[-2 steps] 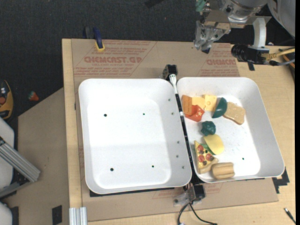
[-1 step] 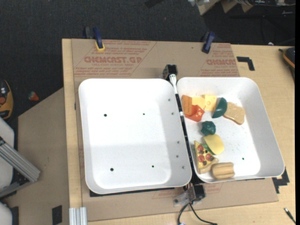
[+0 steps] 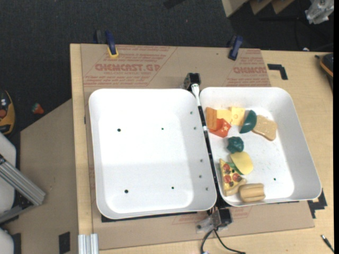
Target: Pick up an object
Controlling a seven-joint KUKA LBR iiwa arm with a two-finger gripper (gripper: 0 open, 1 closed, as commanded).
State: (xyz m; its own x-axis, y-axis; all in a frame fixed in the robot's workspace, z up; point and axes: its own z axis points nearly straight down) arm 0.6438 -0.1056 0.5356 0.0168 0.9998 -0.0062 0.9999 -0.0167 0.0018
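Toy food is bunched along the left side of the right bin [image 3: 296,142] — orange wedge [image 3: 214,119], cheese [image 3: 235,115], green piece [image 3: 248,120], bread [image 3: 265,128], broccoli [image 3: 235,144], lemon [image 3: 242,163], pizza [image 3: 230,175], bun [image 3: 251,192] — beside the left bin [image 3: 100,142].

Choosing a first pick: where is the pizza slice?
In the camera view, the pizza slice lies in the right bin, near its front-left corner, beside the bread roll and below the yellow piece.
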